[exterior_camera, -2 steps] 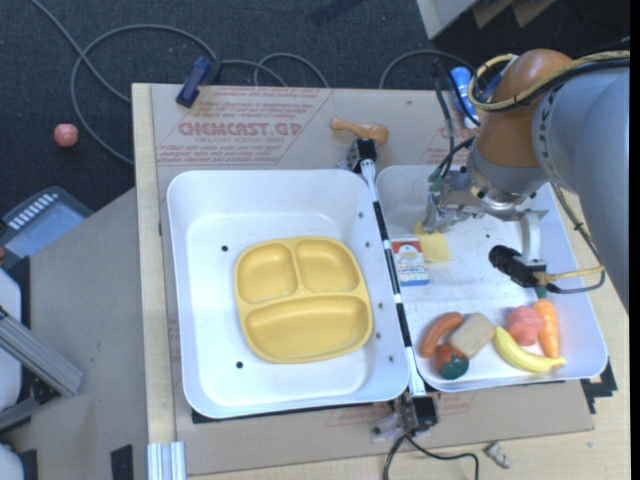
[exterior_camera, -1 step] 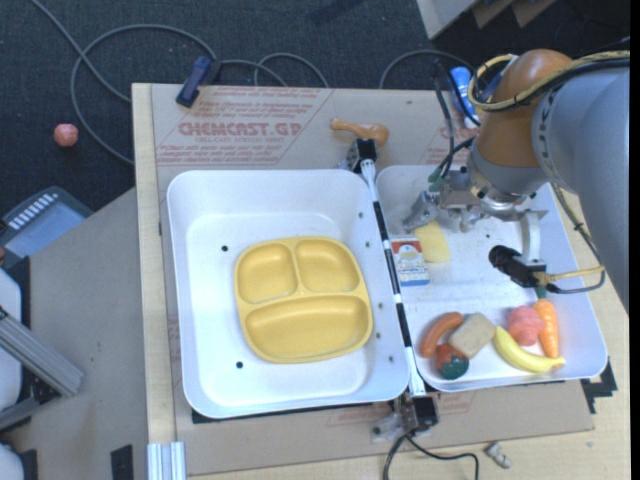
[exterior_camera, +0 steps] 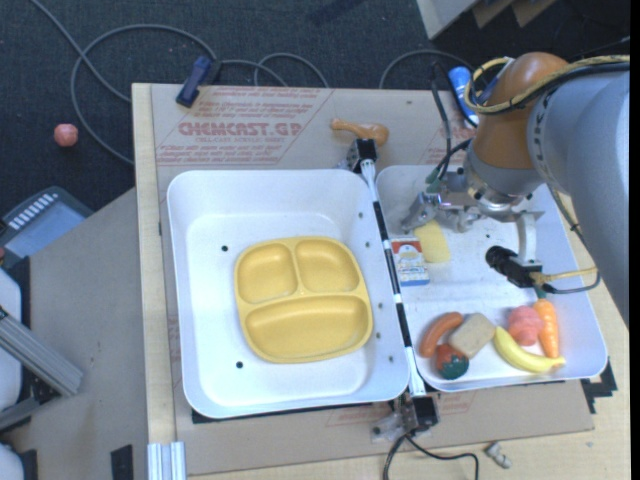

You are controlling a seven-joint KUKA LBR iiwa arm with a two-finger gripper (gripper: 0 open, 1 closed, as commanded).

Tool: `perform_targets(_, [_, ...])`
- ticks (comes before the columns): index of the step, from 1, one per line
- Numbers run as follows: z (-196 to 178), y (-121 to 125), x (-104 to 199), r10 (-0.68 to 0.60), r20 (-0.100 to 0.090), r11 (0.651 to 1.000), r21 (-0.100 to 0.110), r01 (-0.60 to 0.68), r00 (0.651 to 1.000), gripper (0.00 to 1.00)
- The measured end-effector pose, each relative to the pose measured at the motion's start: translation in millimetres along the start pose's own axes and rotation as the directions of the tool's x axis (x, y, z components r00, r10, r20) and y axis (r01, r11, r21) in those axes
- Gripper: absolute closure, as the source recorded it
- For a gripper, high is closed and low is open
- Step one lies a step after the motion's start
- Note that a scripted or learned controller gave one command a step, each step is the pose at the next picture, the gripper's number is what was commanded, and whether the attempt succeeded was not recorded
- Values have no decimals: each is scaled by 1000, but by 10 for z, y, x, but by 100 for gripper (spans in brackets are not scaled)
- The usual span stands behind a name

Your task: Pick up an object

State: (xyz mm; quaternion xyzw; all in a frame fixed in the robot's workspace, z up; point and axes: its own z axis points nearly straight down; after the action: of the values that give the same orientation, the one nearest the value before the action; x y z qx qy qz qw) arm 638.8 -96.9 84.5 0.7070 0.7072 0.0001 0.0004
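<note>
My gripper (exterior_camera: 443, 214) hangs low over the far left part of the right bin (exterior_camera: 580, 298). Just below it, on the bin floor, lies a pale yellow block (exterior_camera: 435, 242). A small red, white and blue carton (exterior_camera: 408, 264) lies against the bin's left wall, next to that block. Along the near edge lie a sausage (exterior_camera: 440, 332), a slice of bread (exterior_camera: 473, 335), a green and red piece (exterior_camera: 455, 366), a banana (exterior_camera: 526, 354), a pink fruit (exterior_camera: 525, 322) and a carrot (exterior_camera: 548, 328). I see nothing lifted off the floor.
The left bin (exterior_camera: 200, 268) holds a yellow divided plate (exterior_camera: 300, 298). The arm's grey and orange body (exterior_camera: 560, 118) covers the right bin's far right corner. A clamp (exterior_camera: 362, 148) sits on the wall between the two bins at the back.
</note>
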Motion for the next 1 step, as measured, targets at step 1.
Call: perform_targets(1, [-4, -25, -10, 0, 0, 1000, 1, 0, 1000, 0])
